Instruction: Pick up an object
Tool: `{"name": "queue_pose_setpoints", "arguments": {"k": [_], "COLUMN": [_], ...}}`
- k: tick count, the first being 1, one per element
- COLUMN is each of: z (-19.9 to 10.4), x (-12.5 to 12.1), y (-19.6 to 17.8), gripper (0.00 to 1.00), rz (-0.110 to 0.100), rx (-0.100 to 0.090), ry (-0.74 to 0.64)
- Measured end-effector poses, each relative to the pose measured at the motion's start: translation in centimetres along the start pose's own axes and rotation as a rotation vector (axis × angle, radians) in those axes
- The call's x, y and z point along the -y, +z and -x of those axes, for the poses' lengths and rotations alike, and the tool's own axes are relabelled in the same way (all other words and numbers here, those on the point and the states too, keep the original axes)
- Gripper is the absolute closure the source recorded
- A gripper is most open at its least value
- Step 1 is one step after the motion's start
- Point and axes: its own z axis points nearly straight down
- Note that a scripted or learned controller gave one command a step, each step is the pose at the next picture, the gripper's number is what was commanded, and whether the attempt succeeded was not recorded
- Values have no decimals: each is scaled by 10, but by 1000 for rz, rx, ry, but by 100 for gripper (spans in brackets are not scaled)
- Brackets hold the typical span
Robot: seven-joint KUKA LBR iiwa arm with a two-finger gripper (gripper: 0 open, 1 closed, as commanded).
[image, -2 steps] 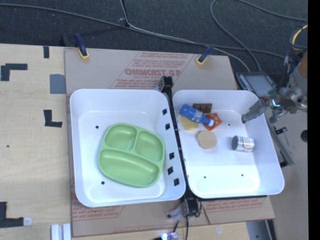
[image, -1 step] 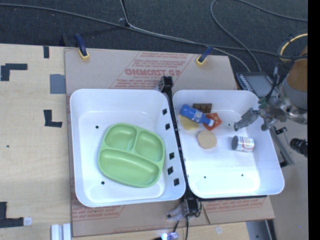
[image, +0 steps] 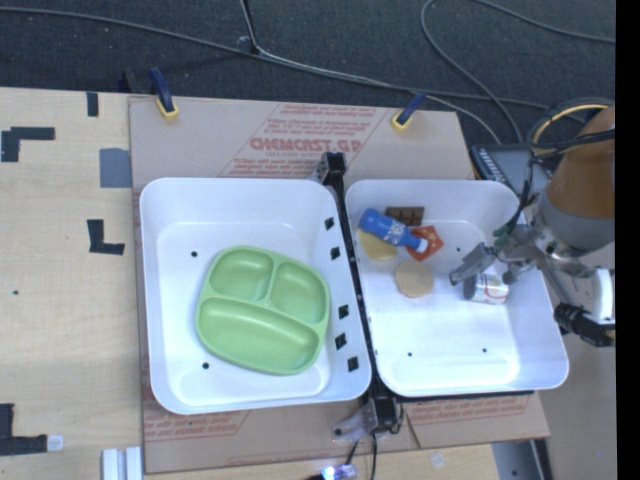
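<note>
Hovering low in the right bin [image: 530, 363], the end effector [image: 480, 273] sits over a small white-and-red can-like thing [image: 491, 288] near the bin's right side. Grey fingers look splayed apart, nothing between them yet. Can seems to lie on its side, just under/beside the tips; can't tell if they touch.

Risks, as I read it: can is round and smooth, prob. rolls away if one finger nudges it first. It's also near the bin wall, so fingers could jam on the plastic.

Other candidates sit further left in the same bin: blue bottle [image: 388, 228], glossy and tilted; brown chocolate-ish block [image: 406, 212]; red packet [image: 427, 241]; pale tan round lump [image: 414, 282], matte; yellowish piece [image: 377, 247]. All clustered, touching or nearly so.

Left bin [image: 165, 198] holds a green divided plate [image: 264, 309], smooth plastic, three compartments. Bins rest on cardboard atop the desk [image: 50, 268].
</note>
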Motion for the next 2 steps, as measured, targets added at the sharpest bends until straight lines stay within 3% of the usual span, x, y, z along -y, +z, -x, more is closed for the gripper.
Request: {"name": "queue_pose_setpoints", "arguments": {"k": [1,2], "z": [-3,-4], "x": [-9,-13], "y": [45,29], "gripper": [0,100], "rz": [23,34], "rx": [17,18], "ry": [2,0]}}
